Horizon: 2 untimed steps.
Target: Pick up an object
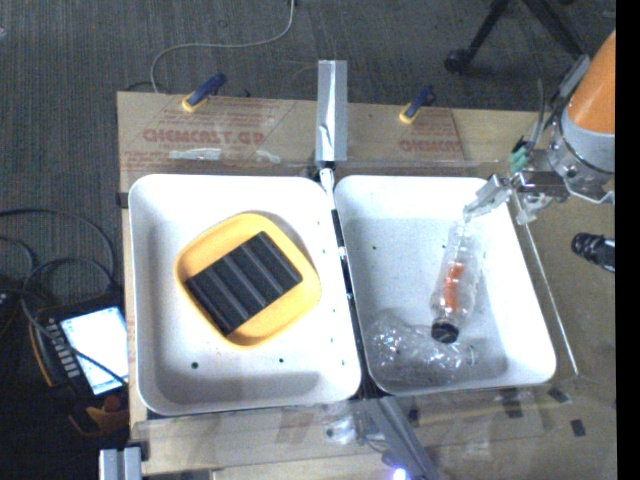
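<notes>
I have the arm (590, 118) reaching in from the right, its wrist sitting over the far right corner of the right bin (520, 363). The claw (492, 196) hangs just inside that bin's far right rim, and I cannot tell whether it is open or closed: what I see there is a pale blur with nothing clearly caught in it. The likeliest thing to pick is the clear plastic bottle (455, 280), which lies in the right bin with its dark cap toward the near side and an orange patch showing through its middle; its far end points up toward the claw and comes close to it, though I cannot say whether they touch. Just near of the bottle's cap lies a crumpled clear wrapper (410, 353) against the near wall. In the left bin (150, 318) sits a yellow tray with a black ribbed insert (245, 278), well apart from the arm. By my reading nothing is lifted yet: the bottle rests on the bin floor, so the grasp and the lift both remain to be done.
</notes>
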Each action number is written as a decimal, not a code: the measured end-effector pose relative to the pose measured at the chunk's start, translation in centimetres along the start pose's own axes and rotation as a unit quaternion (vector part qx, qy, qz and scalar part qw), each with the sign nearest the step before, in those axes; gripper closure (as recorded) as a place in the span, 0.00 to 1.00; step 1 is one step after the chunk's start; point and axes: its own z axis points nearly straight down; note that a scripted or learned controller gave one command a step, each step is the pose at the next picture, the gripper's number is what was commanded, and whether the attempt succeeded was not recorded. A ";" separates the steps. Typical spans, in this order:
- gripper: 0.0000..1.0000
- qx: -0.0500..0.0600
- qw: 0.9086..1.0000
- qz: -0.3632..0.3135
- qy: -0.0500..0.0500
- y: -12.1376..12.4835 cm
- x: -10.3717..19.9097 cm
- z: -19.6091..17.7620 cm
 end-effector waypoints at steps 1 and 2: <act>0.00 -0.005 0.997 -0.072 -0.001 -0.7 0.2 16.4; 1.00 -0.005 0.997 -0.072 -0.001 -0.6 0.2 15.4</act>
